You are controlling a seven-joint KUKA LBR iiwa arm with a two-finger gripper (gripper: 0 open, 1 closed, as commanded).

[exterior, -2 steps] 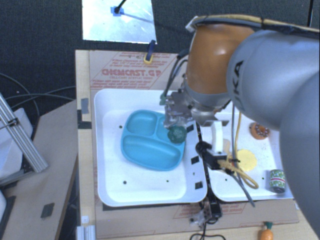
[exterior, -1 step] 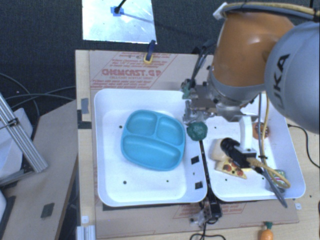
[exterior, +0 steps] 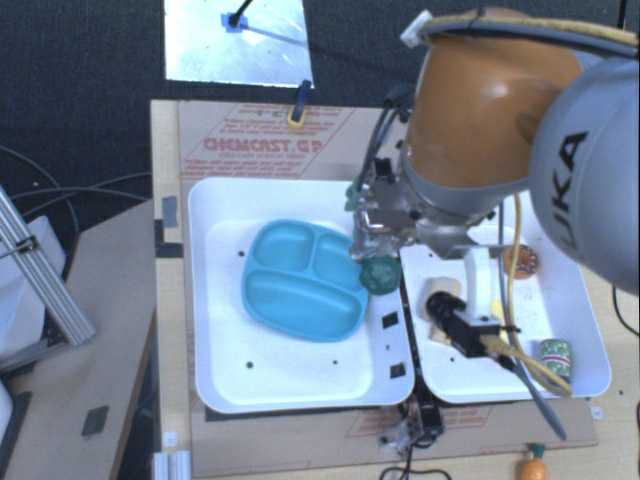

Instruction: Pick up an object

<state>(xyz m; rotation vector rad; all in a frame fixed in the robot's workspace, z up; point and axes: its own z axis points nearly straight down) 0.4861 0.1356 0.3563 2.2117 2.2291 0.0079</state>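
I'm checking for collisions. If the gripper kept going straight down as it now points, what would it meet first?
Probably the small teal object just under the gripper, by the blue tray's right edge; depth is hard to judge.

Red printed lettering ran across the brown cardboard sheet (exterior: pixel 262 140) that lay under the two bins, behind the left one. The large top line read roughly "CHEMCAST GP"; the last letters were faint and uncertain. Smaller red lines sat beneath it, too small and blurred to make out.

On the grey curved casing of the robot arm (exterior: pixel 590 158), at the right of the view, dark block letters "UKA" stood sideways, part of the maker's name, with the first letter cut off from sight.

No other writing could be read.
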